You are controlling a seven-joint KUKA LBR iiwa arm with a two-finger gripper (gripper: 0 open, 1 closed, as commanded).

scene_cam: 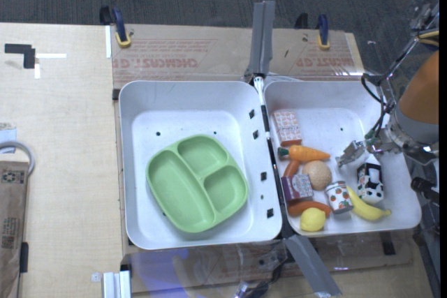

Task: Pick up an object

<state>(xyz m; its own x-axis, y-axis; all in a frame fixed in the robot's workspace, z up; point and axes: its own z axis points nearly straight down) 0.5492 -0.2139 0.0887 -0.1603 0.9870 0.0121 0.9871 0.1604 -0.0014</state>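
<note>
- Camera view, landmark: the carrot (305,152) lying across the middle of the right bin (328,98).
- Left bin (140,108), well left of the carrot, past the divider: holds a green plate (198,183) with three compartments, lying flat and turned at an angle.
- Box (286,126), red and white: just above the carrot, near the bin's back-left.
- Egg-like brown ball (318,174): just below the carrot, touching or nearly so.
- Dark packet (299,186): below the carrot, left of the ball.
- Red-orange piece (307,206): further below, under the packet.
- Lemon (313,220): lowest of the group, at the bin's front edge.
- Small can (339,197), white with red spots: below-right of the carrot, beside the ball.
- Banana (365,206): right of the can, curving toward the bin's front-right.
- Black-and-white cow toy (370,181): well right of the carrot, just above the banana.
- Gripper (351,153): right of the carrot, low over the bin floor, above-left of the cow toy. Nothing seen between its fingers; whether the claw is wide or narrow, cannot tell.
- Arm reaches in from the right, orange band at the frame edge.
</note>
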